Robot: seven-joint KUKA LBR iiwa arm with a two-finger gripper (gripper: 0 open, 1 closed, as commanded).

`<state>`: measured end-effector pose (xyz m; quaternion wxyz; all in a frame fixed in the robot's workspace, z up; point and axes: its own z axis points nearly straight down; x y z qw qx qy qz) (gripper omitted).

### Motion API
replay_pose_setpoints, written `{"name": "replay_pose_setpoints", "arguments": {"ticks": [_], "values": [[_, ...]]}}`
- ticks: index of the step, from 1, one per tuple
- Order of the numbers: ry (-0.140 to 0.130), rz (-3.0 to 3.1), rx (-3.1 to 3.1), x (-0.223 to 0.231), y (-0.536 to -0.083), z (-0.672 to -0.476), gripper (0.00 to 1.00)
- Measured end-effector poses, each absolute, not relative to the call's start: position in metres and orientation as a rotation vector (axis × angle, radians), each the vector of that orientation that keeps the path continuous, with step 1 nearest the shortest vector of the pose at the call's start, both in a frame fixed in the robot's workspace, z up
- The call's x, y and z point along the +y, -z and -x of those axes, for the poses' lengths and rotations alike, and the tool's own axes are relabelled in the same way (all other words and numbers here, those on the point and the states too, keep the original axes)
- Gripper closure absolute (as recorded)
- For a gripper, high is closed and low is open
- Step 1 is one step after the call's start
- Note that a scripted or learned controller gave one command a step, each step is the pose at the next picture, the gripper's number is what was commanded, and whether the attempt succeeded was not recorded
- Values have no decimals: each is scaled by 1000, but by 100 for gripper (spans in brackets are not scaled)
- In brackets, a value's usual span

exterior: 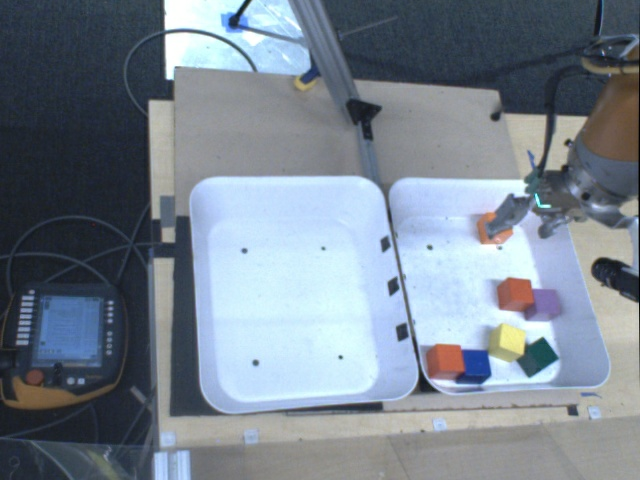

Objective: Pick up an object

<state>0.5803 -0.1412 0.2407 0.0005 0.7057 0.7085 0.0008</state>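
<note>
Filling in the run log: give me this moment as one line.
gripper: over right bin, at orange block | grasp: unclear | six other blocks: near end

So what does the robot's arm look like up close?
The arm is grey metal with an orange band above the wrist. A black cable loops beside it, a small teal light glows near the wrist, and the gripper has grey fingers.

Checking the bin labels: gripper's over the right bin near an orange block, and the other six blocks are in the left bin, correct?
Not quite. The other six blocks lie in the right bin, not the left, as the camera view shows. The rest stands: the gripper is over the right bin near an orange block.
</note>
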Motion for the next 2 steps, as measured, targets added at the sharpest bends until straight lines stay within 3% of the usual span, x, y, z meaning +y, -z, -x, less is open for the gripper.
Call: {"name": "replay_pose_setpoints", "arguments": {"ticks": [1,2], "values": [[3,-2220,2227,-133,-183,-582,0],[3,-2222,2226,-134,-135,-573,0]]}}
